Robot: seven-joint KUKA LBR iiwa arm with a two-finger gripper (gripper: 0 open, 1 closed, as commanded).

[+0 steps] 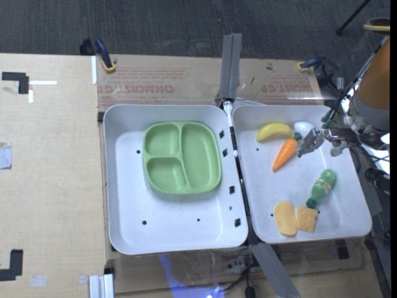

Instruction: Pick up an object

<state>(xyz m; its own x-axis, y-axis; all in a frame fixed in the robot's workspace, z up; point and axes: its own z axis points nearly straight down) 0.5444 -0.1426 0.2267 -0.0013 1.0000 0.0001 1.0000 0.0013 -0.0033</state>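
Camera view looks down on the right bin (347, 225), where the loose toys lie scattered as if dropped there for picking, none stacked on another. The carrot (285, 154) lies tilted, its green top pointing up and right toward the gripper (308, 144); this looks like the likeliest target, since it is the nearest thing to the fingertips. Just above it the banana (275, 131) curves along the bin's far side, with a small white piece (303, 128) beside its right end. Lower down, well apart from the carrot, a green bottle (322, 189) lies on its side, and near the front wall two yellow cheese-like pieces (295, 218) rest touching each other.

The gripper comes in from the right at the bin's upper right part, its dark fingers angled down and left, their tips just beside the carrot's green top. Nothing sits between the fingers, so it holds nothing. Whether the fingers are spread or closed I cannot tell; they read as one dark blurred shape against the white floor. Whether the tips touch the carrot is also unclear.

The left bin (124, 185) holds a green divided plate (182, 158), lying flat near its middle, away from the arm. My judgement: the grasp is not yet made.
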